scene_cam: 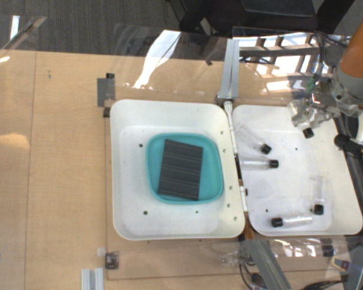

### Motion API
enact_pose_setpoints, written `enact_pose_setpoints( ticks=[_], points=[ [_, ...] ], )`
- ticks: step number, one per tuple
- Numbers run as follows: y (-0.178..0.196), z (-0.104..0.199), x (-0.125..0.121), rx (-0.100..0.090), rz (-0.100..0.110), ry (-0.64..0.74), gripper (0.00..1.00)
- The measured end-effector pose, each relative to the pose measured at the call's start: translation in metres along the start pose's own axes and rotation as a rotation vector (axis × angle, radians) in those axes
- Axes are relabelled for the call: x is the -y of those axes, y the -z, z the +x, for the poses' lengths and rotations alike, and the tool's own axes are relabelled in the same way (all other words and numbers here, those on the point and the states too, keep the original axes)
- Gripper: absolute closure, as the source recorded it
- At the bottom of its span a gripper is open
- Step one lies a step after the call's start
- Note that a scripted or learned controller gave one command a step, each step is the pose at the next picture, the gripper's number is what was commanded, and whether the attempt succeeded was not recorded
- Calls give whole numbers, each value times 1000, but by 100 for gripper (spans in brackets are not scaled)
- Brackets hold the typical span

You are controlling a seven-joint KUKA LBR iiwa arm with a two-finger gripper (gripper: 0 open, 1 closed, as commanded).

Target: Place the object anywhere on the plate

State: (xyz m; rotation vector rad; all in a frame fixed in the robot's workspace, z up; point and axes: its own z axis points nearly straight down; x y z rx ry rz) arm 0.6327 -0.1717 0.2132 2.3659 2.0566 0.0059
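— Where's the gripper (305, 118)?

— Far corner of the right bin (342, 180), at its right side, hanging from the arm (358, 53). A black cap (307, 133) shows just below it, touching it or nearly so. Whether that cap is held, I can't tell.

— Open or closed?

— Can't tell; the claw is small and blurred against the glare behind it.

— And the plate (153, 162)?

— Teal, in the middle of the left bin (127, 213). A dark ridged block (180, 169) lies flat on it, a little tilted, well inside the rim.

— What else is in the right bin?

— Clear tubes with black caps, all lying down. One (256, 141) sits near the left wall, slanted, and another (259, 162) lies just below it, pointing across the bin. A third (290, 221) lies along the near edge. A fourth (317, 197) is close to the right wall, cap toward the near side.

— Any of them near the plate?

— No, the wall between the bins separates them, and they're well apart from it.
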Motion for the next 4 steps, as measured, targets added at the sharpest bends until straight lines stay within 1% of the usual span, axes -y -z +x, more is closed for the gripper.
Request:
enact_pose_setpoints(
  ticks=[1, 2, 3, 4],
  points=[
    [-77, 79, 82, -3, 4, 227, 100],
    [-26, 159, 103, -4, -1, 318, 100],
    [-27, 247, 82, -4, 1, 378, 100],
    [-27, 246, 82, -4, 1, 378, 0]
  ],
)
